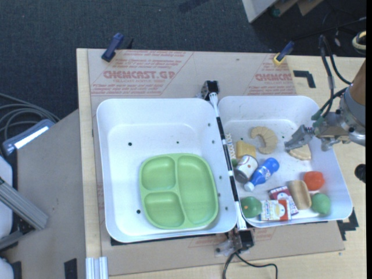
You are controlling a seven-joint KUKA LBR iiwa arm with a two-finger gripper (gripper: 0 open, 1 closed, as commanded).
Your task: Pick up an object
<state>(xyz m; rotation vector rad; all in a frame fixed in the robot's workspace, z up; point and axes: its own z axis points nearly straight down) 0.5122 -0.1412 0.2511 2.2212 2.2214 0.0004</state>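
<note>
Near edge: a cable clip (241, 240) sits at the near rim where the two bins meet, on the surface (145, 68).
Left bin: the left bin (116, 132) carries a green tray (178, 190) with three compartments, well apart from the arm.
Right bin: the right bin (331, 179) holds all the loose items, crowded toward its near side.
Items, near row: a green ball (250, 206), a red-and-white box (278, 209), a hot dog (300, 194), a second green ball (320, 203) and a red tomato (314, 180), most of them touching or just beside each other.
Items, middle: a white can (246, 167) and a blue bottle (263, 172) lie against each other near the divider; a yellow block (244, 150) is just beyond them.
Items, far: a croissant (265, 138) lies alone; a tan piece (300, 152) lies just beneath the end effector.
End effector: the end effector (307, 138) is over the right bin's far right part, fingers spread and released, nothing between them.
Likely target: my guess is the tan piece, the nearest thing to the fingers.
Risk, grip: that piece looks flat and low, so the fingers may close above it or skate it along the bin floor.
Risk, rim: it lies near the bin's right wall; a finger could strike the wall and stop the descent.
Risk, crowding: if the arm goes for the near row instead, one finger may land on a neighbour and push things apart instead of gripping.
</note>
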